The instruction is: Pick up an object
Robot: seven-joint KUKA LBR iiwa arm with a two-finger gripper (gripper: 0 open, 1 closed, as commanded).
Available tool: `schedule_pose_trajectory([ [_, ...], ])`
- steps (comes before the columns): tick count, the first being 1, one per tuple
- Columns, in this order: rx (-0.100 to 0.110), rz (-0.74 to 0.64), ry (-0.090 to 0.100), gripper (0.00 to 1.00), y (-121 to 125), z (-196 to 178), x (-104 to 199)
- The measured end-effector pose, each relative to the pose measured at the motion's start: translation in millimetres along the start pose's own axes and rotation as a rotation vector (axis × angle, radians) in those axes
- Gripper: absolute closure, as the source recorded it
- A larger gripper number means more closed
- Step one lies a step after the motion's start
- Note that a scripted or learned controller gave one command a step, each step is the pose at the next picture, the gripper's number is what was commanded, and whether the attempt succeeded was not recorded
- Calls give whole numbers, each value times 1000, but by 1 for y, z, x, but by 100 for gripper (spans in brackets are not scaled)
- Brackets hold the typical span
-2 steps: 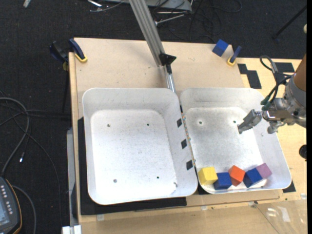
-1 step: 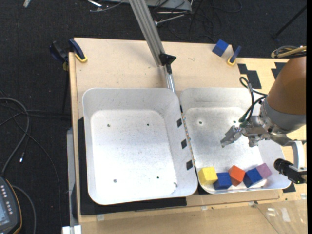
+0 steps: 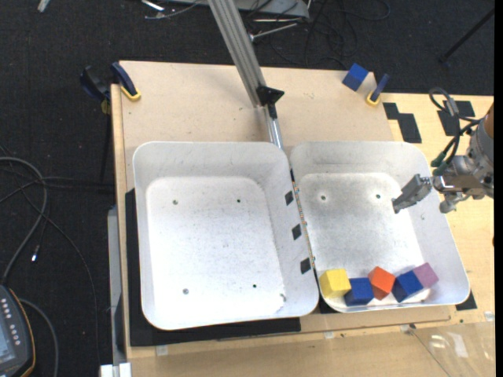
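Several small blocks lie in a row along the near edge of the right bin (image 3: 357, 159): a yellow one (image 3: 335, 281), a blue one (image 3: 360, 290), an orange one (image 3: 382, 281), another blue one (image 3: 408, 286) and a purple one (image 3: 425, 273). My gripper (image 3: 431, 197) hangs over the right bin's right rim, well above and behind the blocks. Its two fingers are spread open, one grey finger (image 3: 409, 192) pointing into the bin, and nothing sits between them.
The left bin (image 3: 208, 159) lies beside the right one. A loose blue cube (image 3: 356, 75) rests on the bench's far right corner next to a yellow-tipped clamp (image 3: 376, 90). A slanted metal pole (image 3: 240, 42) ends at the bins' far junction.
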State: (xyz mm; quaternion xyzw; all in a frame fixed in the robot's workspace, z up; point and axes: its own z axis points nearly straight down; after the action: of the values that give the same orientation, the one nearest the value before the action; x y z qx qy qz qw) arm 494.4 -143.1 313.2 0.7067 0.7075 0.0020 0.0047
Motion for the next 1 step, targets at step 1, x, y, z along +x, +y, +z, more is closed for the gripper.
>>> schedule_pose_trajectory([
  [1, 5, 6, -2, 0, 23, -17, -63],
])
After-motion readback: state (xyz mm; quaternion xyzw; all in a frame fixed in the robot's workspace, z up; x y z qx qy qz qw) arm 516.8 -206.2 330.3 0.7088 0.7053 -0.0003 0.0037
